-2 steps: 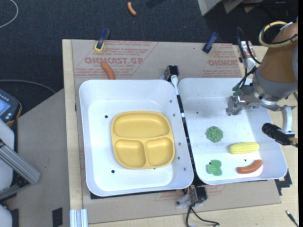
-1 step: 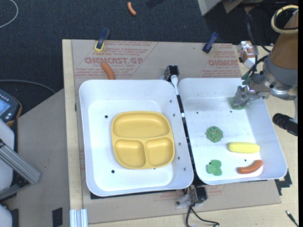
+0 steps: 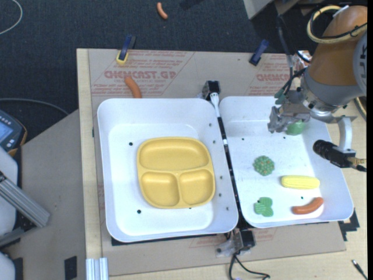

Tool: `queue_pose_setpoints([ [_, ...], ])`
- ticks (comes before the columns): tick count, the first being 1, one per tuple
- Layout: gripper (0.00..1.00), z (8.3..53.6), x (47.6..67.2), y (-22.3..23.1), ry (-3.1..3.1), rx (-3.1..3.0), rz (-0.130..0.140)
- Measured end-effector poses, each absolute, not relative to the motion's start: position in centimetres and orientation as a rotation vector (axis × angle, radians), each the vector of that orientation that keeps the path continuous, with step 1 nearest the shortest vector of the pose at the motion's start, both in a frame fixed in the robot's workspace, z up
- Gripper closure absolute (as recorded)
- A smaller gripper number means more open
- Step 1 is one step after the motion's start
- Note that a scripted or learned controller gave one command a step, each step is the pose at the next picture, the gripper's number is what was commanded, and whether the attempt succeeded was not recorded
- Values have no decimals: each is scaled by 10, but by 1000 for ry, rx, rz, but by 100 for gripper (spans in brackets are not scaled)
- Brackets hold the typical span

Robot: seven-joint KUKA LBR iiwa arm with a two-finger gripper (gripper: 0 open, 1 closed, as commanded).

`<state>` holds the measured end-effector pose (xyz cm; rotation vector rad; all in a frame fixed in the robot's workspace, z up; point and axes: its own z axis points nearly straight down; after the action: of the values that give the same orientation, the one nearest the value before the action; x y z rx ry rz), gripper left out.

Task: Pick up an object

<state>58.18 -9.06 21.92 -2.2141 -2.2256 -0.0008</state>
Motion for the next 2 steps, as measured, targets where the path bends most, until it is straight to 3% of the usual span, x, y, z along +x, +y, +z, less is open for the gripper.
queue_pose_setpoints([
  [1, 100, 218, 589, -57, -2226, -2217, -2],
  [2, 100, 226, 606, -58, -2226, -2222, -4],
])
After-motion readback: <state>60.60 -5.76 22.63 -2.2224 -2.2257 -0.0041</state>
